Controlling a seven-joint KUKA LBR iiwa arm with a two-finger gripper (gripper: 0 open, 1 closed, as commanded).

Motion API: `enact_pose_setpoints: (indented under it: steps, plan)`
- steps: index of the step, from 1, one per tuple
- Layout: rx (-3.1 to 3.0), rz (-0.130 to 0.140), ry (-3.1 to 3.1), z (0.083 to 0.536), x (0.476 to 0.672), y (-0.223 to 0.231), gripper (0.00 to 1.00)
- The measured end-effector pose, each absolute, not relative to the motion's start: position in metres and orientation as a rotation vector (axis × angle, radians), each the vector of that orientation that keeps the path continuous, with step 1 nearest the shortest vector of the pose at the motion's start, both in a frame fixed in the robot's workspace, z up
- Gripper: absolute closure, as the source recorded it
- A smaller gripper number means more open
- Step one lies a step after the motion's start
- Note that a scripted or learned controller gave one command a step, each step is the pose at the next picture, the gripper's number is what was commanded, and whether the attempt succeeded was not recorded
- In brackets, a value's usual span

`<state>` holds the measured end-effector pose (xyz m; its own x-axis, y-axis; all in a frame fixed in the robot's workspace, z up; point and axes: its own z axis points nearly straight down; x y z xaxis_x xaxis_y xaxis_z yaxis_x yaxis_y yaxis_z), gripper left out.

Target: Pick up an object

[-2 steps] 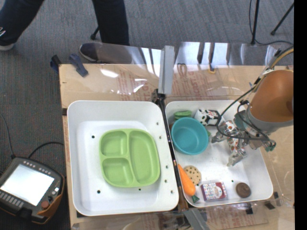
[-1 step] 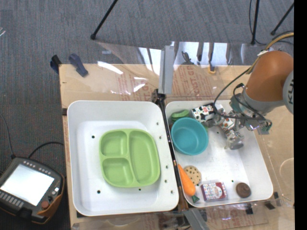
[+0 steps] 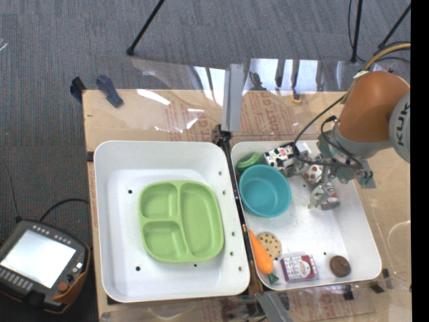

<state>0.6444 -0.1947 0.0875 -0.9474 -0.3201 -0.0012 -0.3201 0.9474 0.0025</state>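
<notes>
My gripper (image 3: 324, 198) hangs over the right bin (image 3: 355, 237), low above its white floor, just right of the teal bowl (image 3: 265, 190). A small red and white object (image 3: 313, 173) lies close behind the gripper, partly hidden by the wrist. A black and white cow-patterned object (image 3: 280, 156) and a green cup (image 3: 248, 161) sit at the bin's back left. Along the front lie an orange carrot (image 3: 261, 253), a dotted cookie (image 3: 269, 243), a pink box (image 3: 299, 267) and a brown round piece (image 3: 340, 266).
The left bin (image 3: 114, 180) holds a green divided plate (image 3: 181, 221). A metal post (image 3: 232, 102) stands behind the divider between the bins. A tablet (image 3: 40, 260) lies on the floor at the lower left.
</notes>
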Motion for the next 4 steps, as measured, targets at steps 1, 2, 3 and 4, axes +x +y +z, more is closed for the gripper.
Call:
enact_pose_setpoints:
  steps: [1,2,3,4]
  plan:
    - [-0.434,0.006,3.115,0.087,0.645,-0.203,0.0]
    - [-0.34,0.007,3.126,0.087,0.644,-0.205,0.0]
    - [-0.056,0.005,3.155,0.086,0.641,-0.191,0.0]
    - [-0.056,0.005,3.153,0.085,0.642,-0.212,0.0]
